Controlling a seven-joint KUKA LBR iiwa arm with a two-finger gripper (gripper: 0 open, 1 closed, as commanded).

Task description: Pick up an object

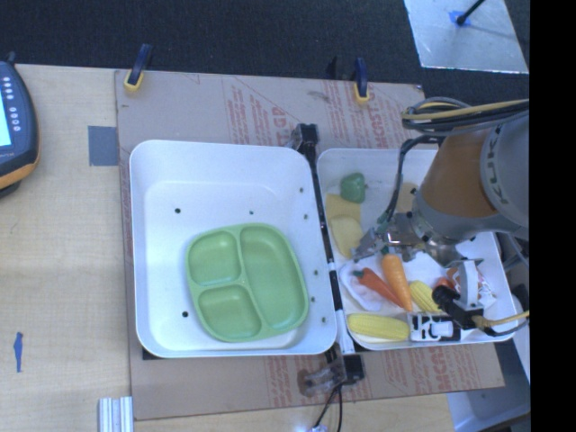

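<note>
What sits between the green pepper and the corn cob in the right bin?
In the camera view, pale yellow pieces and a carrot lie between the green pepper and the corn cob.

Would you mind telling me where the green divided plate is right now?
The green divided plate lies in the left bin, toward its near right corner, across the divider from the right bin holding the toy food.
</note>
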